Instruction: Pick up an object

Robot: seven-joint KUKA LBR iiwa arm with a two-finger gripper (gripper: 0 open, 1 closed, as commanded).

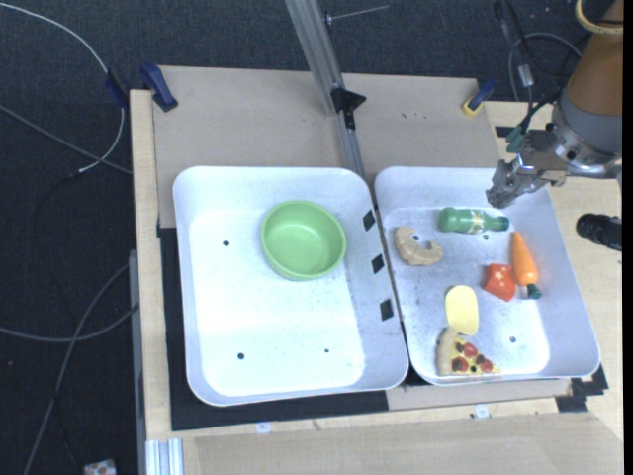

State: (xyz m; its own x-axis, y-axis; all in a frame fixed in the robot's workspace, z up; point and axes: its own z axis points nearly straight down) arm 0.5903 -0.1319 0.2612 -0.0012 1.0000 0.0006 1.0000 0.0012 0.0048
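The right bin [564, 349] holds a green bottle [472, 221] lying on its side near the back, a tan pastry [417, 246], an orange carrot [523, 258], a red pepper [499, 282], a yellow block [461, 308] and a pizza slice [463, 353]. My gripper [501, 192] hangs over the bin's back right part, just above and right of the green bottle's end. Nothing shows between its fingers.
A green bowl [303, 238] sits in the left bin [208, 359] toward its back right. A metal pole [318, 43] slants down to the gap between the bins. Blue clamps [156, 86] sit at the bench's back corners.
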